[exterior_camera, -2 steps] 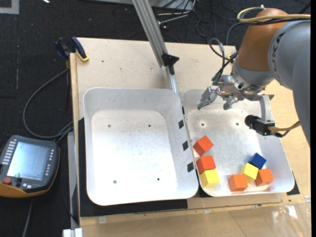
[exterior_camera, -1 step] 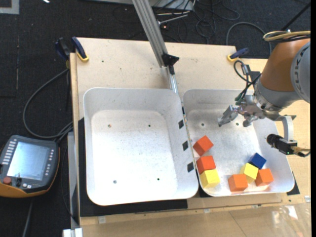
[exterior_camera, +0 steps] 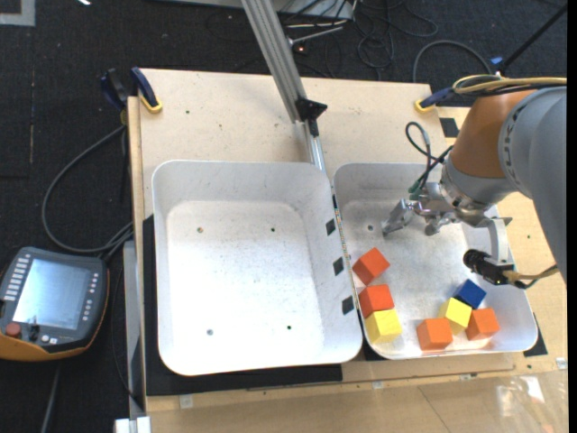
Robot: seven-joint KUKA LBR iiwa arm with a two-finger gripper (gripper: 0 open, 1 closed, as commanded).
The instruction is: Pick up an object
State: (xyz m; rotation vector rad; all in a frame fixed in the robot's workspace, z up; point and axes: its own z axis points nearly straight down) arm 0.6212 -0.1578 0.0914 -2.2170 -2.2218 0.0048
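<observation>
Several small cubes lie in the right bin [exterior_camera: 397, 192]. An orange cube [exterior_camera: 370, 265] sits tilted near the bin's left wall, with another orange cube [exterior_camera: 377, 298] and a yellow cube [exterior_camera: 384, 323] in front of it. At the front right are an orange cube [exterior_camera: 435, 333], a yellow cube [exterior_camera: 458, 312], a blue cube [exterior_camera: 471, 293] and an orange cube [exterior_camera: 483, 323]. My gripper [exterior_camera: 410, 226] hangs over the bin's back part, behind the tilted orange cube, open with nothing between its fingers.
The left bin [exterior_camera: 180, 269] stands beside the right one. A metal pole [exterior_camera: 275, 48] slants down to the bins' shared back corner. A teach pendant [exterior_camera: 50, 300] lies off the bench at left. Cables trail from the arm's wrist.
</observation>
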